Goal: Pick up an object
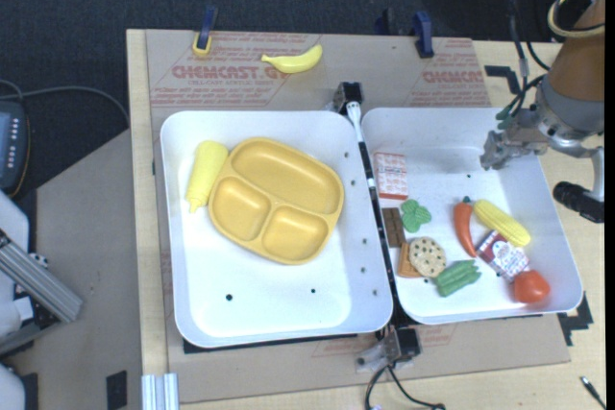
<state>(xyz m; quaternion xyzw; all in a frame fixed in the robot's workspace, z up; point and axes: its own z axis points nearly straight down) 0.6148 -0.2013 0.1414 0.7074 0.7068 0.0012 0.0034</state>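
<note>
- The right bin (538,298) holds the small objects, clustered in its lower half, from about 9 o'clock round to 5 o'clock of its floor.
- A yellow corn cob (502,222) lies slantwise, just beside an orange carrot (464,226) at its 9 o'clock; whether they touch is hard to say.
- A red-and-white packet (504,256) lies against the corn at its 6 o'clock, and a red tomato (530,286) sits at the packet's 5 o'clock, near the bin's lower right rim.
- A green pea pod (457,277) lies at 6 o'clock of the carrot, beside a speckled cookie (425,255) that overlaps a brown bar (392,226).
- A green leafy piece (415,214) sits at the cookie's 12 o'clock; a red-and-white card (390,175) lies further up, near the left wall.
- The gripper (500,149) hangs over the bin's upper right part, at 12 o'clock of the corn and well apart from it; nothing shows between the fingers, and they are too small and dark to tell whether they are spread or closed.
- The arm is cut off by the right edge of the view.
- The bin floor around the gripper is bare white, giving open room there.
- The left bin (279,302) carries a yellow divided tray (277,199) with a yellow bottle (204,173) touching it at 9 o'clock.
- A banana (293,60) lies on the desk (154,235), beyond the bins at 12 o'clock.
</note>
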